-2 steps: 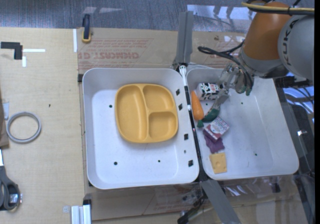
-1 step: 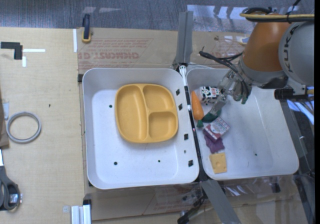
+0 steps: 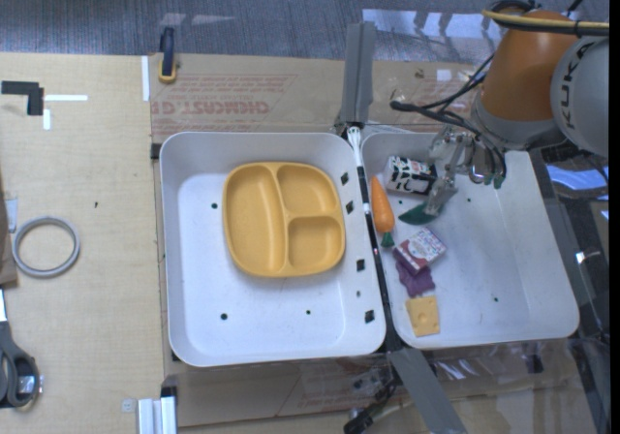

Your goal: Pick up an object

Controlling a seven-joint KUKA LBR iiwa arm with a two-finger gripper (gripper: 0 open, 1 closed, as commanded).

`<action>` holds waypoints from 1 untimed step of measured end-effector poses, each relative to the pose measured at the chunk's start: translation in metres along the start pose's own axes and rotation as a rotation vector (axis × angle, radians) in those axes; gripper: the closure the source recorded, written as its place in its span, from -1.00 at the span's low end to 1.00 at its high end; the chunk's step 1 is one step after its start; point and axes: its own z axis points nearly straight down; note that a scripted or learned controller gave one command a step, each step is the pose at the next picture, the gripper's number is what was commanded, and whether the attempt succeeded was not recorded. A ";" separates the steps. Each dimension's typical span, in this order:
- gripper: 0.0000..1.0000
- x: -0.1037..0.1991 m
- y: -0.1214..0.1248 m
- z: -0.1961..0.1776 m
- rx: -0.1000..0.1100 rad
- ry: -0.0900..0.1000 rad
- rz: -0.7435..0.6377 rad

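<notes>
My gripper (image 3: pixel 438 201) hangs low in the back left part of the right bin (image 3: pixel 504 277). It is just right of a black-and-white object (image 3: pixel 407 175) and right above a small dark green piece (image 3: pixel 417 215). An orange carrot (image 3: pixel 383 205) lies along the bin's left wall. Nearer the front are a pink-and-white packet (image 3: pixel 424 246), a purple piece (image 3: pixel 414 278) and a yellow cheese wedge (image 3: pixel 422 316). I see nothing lifted off the bin floor.
A yellow divided plate (image 3: pixel 284 219) lies in the left bin (image 3: pixel 194 306). The arm's orange band (image 3: pixel 523 64) and cables overhang the right bin's back edge. A tape ring (image 3: pixel 44 246) rests on the bench at left.
</notes>
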 end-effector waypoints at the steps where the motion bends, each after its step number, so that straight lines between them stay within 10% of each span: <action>1: -1.00 0.021 0.027 0.000 0.006 -0.002 0.248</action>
